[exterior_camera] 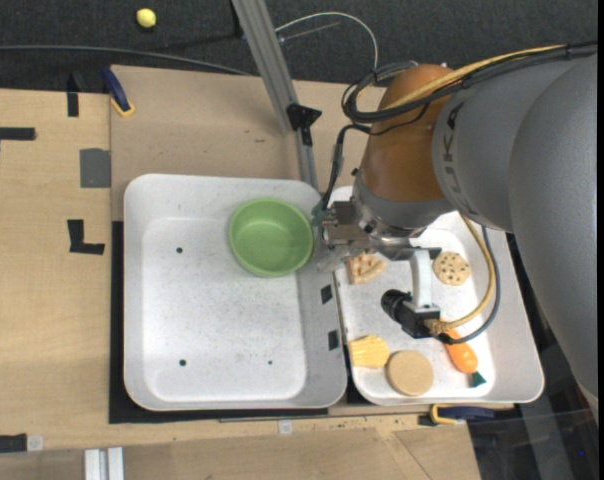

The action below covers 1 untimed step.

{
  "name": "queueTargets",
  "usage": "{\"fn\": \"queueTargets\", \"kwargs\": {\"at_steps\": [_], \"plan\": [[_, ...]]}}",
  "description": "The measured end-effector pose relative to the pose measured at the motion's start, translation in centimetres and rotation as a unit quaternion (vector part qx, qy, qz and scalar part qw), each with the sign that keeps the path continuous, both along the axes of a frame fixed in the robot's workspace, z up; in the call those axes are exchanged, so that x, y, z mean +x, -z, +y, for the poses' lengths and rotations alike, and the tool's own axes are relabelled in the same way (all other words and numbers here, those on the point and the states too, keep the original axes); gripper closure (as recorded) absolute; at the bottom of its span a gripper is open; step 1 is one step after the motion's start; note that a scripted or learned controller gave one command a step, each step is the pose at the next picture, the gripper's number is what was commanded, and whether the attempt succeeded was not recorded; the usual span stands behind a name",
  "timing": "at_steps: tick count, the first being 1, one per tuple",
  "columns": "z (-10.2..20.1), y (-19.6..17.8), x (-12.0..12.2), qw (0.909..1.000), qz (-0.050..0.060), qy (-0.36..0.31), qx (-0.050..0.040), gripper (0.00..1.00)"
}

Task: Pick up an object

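Here, gripper low over the right bin, at its upper left, beside the wall between the two bins; finger state impossible to tell under the wrist.

Just below it, touching or nearly so, a tan waffle-like piece. Further right, a round cookie with dark chips. Lower, a black-tipped fitting on the arm's side, with an orange carrot near the bin's right wall. Near the front edge, a yellow cheese-like wedge beside a tan round disc. Across the wall, in the left bin, a green bowl upright at the upper right corner. Far back, off the bench, a small yellow ball.
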State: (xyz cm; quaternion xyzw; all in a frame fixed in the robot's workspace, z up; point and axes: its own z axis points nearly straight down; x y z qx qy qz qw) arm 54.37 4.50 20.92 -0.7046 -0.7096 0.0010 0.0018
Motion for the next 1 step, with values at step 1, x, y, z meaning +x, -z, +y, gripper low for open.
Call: {"fn": "queueTargets", "kwargs": {"at_steps": [1], "plan": [[4.59,0.29,-1.57,1.0000,0.000,0.000,-0.0002,1.00]]}}
